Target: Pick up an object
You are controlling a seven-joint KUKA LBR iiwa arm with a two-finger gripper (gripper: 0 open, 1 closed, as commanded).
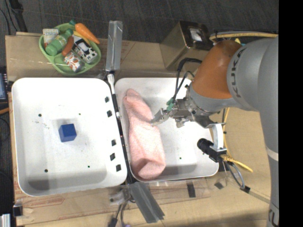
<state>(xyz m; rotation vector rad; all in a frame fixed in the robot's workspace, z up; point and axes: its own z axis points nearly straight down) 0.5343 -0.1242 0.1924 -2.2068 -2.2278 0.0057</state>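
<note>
Two white bins sit side by side on the tabletop (142,51). The left bin (28,126) holds a small blue cube (67,132) near its middle. In the right bin (189,171) a rolled pink towel (142,136) lies lengthwise along the left wall. The arm (236,74) reaches in from the right — its jaws (158,118) at the towel's right edge. At upper left, a green bowl (49,60) holds toy food — a carrot (86,32) among it.
</note>
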